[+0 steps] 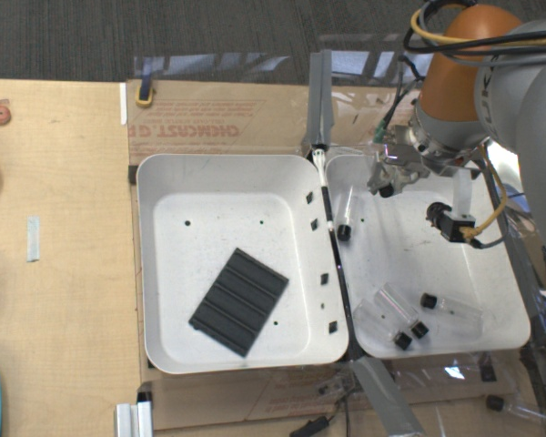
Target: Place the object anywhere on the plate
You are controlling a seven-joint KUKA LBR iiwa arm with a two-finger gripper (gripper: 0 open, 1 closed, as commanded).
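Plate: black ribbed slab lying flat in the left bin, sitting toward 6 o'clock of the floor and turned on a diagonal; nothing on it yet

Object: my guess is one of the small clear pieces with black caps, scattered around 6 o'clock in the right bin; another slim clear tube lies at 9 o'clock, right against the wall by the divider

Gripper: gripper hangs over the right bin near 11 o'clock, well apart from the scattered pieces; can't tell from here whether it's gaping or closed, and I see nothing in it

Handling: these look light, hard and slick, probably roll if nudged; see-through plastic is tough to judge, so I'd take one across its body near the dark cap, not by the end

Edges: the 6 o'clock pieces lie close together and near the front wall, so a neighbour could get bumped; the tube at the divider looks too tight to the wall for a clean pinch

Room: middle of the right bin floor is open for coming down; the carry goes toward 9 o'clock over both rims; the plate is broad and there's bare floor all around it, so landing should be forgiving
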